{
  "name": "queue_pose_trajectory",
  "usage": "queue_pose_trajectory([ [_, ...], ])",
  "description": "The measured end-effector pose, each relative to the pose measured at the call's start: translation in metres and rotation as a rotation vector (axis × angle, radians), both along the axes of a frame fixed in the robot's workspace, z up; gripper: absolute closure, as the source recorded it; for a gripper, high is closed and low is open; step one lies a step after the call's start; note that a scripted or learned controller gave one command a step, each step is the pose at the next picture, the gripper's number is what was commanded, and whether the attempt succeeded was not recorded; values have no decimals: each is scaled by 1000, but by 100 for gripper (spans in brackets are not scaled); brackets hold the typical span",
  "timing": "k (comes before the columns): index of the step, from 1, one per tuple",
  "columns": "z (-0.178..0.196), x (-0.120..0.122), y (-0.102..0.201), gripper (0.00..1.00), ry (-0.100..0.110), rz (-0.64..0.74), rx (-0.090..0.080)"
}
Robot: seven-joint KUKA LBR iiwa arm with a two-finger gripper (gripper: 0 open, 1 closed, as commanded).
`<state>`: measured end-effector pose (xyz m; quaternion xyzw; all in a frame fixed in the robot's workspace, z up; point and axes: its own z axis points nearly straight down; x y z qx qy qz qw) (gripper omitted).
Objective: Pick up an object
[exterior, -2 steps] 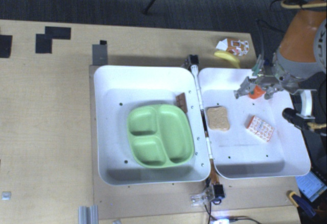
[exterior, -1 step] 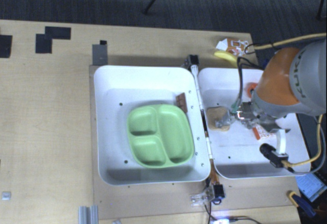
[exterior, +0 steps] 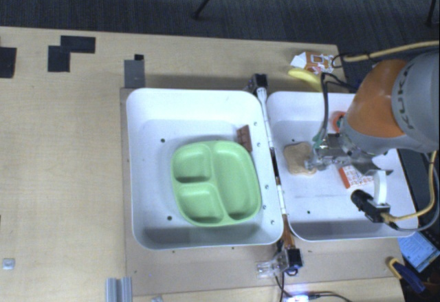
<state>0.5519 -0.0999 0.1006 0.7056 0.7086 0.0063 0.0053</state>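
The end effector (exterior: 317,158) hangs low in the right bin (exterior: 302,218), at the tan object (exterior: 297,156) near its left wall, placed for a grasp; whether it grips is unclear. A green tray (exterior: 214,182) fills the left bin (exterior: 148,177).

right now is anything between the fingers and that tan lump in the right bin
Nothing visible stands between them. The gripper is low in the right white bin, right at the rounded tan lump, on the lump's right side. The red-and-white printed packet lies on the gripper's other side, partly under the arm.
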Motion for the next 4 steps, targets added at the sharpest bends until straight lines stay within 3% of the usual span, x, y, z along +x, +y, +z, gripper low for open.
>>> queue_pose_trajectory([
  [1, -10, 54, -80, 100, 0, -2, -8],
  [2, 56, 119, 5, 100, 9, 3, -1],
  [3, 55, 118, 3, 0, 13, 2, -2],
  [4, -12, 63, 9, 0, 8, 0, -2],
])
